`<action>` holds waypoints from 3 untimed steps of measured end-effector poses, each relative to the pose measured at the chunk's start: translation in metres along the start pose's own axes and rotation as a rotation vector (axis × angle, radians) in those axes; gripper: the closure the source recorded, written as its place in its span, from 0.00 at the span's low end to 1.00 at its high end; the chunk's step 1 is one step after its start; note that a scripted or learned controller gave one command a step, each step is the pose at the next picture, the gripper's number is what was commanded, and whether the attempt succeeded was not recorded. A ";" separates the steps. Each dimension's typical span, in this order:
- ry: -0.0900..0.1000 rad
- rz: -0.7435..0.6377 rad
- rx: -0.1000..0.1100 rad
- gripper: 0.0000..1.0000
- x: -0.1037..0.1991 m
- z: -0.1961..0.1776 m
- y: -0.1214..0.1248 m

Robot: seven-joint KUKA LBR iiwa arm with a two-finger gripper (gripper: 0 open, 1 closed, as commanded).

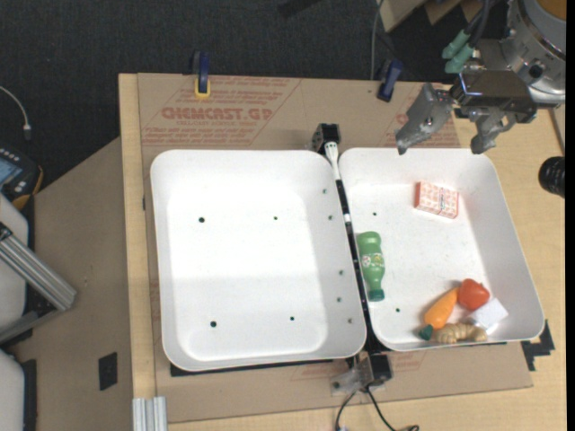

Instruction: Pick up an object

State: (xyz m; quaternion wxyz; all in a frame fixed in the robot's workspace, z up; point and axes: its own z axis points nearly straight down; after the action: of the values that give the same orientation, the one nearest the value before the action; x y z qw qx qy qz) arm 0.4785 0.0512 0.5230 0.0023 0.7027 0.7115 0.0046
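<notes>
Pincer (pixel 449 136) up high over the far rim of the right bin (pixel 503 196), fingers spread wide, nothing between them. One grey finger hangs toward the left, the other toward the right, both tips clear of the bin floor by the look of it. Arm comes in behind it from the upper right corner.

Nearest thing below the pincer: a small pink-and-white patterned packet (pixel 437 199), lying flat on the bin floor, just forward of the open fingers and roughly under the gap.

Further out, toward the near-left of the pincer: green bottle (pixel 370 264), lying on its side against the divider between the two bins.

Furthest from the pincer, in the near corner of the same bin, a cluster: orange carrot-like piece (pixel 440 309), red round piece (pixel 473 293) touching it, a pale knobbly piece (pixel 460 334) in front, and a white scrap (pixel 490 314) beside them. Too small to name surer.

Left bin (pixel 180 205), well off to the pincer's left, holds no loose objects that I can make out.

Progress, as judged: nothing gripped, nothing lifted. All left to do: choose a target (packet is closest), descend, close, raise
</notes>
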 end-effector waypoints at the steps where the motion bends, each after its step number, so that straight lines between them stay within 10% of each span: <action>1: -0.002 0.006 0.005 0.00 0.074 0.001 0.002; 2: -0.002 0.010 0.006 0.00 0.111 0.002 0.002; 3: -0.001 0.010 0.003 1.00 0.111 -0.008 0.003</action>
State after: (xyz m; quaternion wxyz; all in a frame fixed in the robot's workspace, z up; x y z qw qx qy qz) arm 0.4799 0.1619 0.5318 0.0016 0.7062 0.7080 0.0030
